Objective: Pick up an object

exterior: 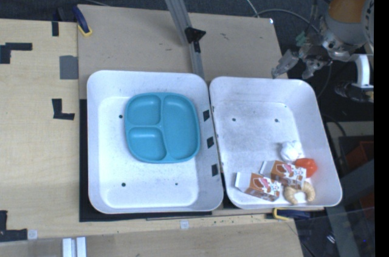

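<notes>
Lying packet (265, 185), long axis left-right.

No text can be read anywhere; the printing on the red-and-white packets (276, 180) in the right bin (255, 98) is too blurred.

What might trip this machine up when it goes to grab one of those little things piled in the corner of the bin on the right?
The snack packets, the orange piece, the white lump and the pretzel-like item lie touching, so the gripper may nudge several and lift none. They sit tight against the right bin's corner wall, so a finger may hit the rim. The packets lie flat, which probably makes them hard to pinch.
</notes>
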`<control>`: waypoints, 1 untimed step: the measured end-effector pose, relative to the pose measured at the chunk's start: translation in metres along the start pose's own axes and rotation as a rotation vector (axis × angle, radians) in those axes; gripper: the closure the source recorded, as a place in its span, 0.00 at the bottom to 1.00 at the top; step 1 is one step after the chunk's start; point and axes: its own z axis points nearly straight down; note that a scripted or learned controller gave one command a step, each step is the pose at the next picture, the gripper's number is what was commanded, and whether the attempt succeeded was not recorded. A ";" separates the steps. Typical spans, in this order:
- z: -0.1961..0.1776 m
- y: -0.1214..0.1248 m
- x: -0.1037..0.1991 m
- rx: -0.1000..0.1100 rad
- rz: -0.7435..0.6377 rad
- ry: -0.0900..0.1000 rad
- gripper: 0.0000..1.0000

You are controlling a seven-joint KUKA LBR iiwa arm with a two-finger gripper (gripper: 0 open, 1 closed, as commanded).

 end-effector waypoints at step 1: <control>0.000 0.000 0.000 0.001 0.000 0.000 0.00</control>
